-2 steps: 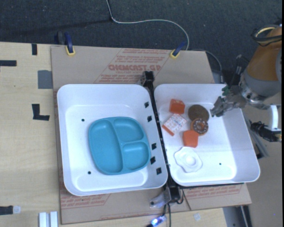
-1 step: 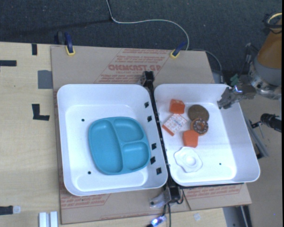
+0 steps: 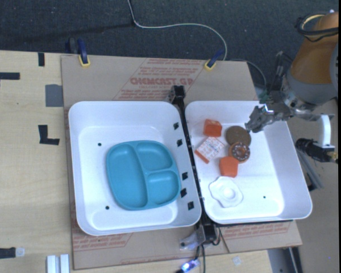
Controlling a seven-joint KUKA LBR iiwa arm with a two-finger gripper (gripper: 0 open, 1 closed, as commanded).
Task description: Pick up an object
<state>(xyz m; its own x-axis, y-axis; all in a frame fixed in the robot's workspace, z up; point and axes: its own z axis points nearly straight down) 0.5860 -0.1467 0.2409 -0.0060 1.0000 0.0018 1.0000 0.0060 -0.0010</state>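
the gripper [image 3: 256, 122] hangs over the upper right part of the right bin [image 3: 290, 175], at the end of the grey arm [image 3: 307, 90] with its orange band; whether it is spread or pressed together i cannot tell, since the tip is small and dark against the bin wall, and nothing can be seen pinched in it. just below and left of the tip lies a flat brown disc [image 3: 237, 134], very near it, though contact cannot be judged. touching that disc's lower edge is a chocolate doughnut [image 3: 240, 152]. further left of the tip sit an orange block [image 3: 212, 128] and a red-and-white packet [image 3: 209, 149]; below the doughnut is a second orange block [image 3: 229, 166], and lower still a white fried-egg shape [image 3: 225, 191]. well off to the left, in the left bin [image 3: 85, 124], rests a blue divided plate [image 3: 142, 173].
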